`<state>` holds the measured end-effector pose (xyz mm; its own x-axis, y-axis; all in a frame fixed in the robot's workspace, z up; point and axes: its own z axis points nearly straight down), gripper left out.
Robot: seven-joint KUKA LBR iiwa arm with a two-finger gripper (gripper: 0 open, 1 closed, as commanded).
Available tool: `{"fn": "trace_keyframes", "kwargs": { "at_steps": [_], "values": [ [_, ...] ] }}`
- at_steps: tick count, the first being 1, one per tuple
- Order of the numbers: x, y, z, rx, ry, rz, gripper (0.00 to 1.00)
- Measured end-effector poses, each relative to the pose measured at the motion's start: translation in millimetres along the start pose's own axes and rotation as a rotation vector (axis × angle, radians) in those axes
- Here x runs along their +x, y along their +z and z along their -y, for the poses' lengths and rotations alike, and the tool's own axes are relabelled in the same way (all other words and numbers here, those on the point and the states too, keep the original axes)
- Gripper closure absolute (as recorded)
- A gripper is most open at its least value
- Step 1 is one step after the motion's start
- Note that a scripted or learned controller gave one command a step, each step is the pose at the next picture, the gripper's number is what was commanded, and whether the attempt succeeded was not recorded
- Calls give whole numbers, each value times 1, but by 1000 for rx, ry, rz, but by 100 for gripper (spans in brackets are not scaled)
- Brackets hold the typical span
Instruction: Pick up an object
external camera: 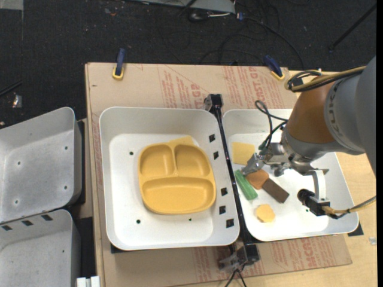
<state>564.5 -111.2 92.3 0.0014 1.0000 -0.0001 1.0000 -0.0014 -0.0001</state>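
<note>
Item 1, arm (335, 109): you've got it reaching in from the right, grey body w/ the orange band above the wrist, bent down over the right bin (341, 178) so the wrist sits low above the bin's left half. Item 2, gripper (261, 163): at the arm's left end, pointing left and down, tip just above the cluster of small things; how far its fingers stand apart you can't tell from this angle, and nothing is seen between them. Item 3, right bin contents: pale yellow block (242, 152) near the divider, upper left; green stick (245, 185) lying slantwise along the left wall; orange-brown block (257, 179) just beside the green stick, right under the gripper tip; dark brown block (276, 191) touching or nearly touching the orange-brown one on its right; small yellow piece (265, 213) apart from the rest, toward the front. Item 4, left bin (119, 160): holds one yellow divided plate (176, 179), 3 compartments, lying flat about mid-bin. Item 5, bench: both bins side by side on a cardboard sheet (179, 82), blue clamps (119, 63) at its back edge.
</note>
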Motion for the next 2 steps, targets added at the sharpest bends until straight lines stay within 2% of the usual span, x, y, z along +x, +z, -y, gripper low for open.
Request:
{"fn": "trace_keyframes", "kwargs": {
  "at_steps": [1, 2],
  "values": [
    [0, -12, -1, -3, 1, 0, 100],
    [7, -73, -2, -6, -4, 1, 100]
  ]
}}
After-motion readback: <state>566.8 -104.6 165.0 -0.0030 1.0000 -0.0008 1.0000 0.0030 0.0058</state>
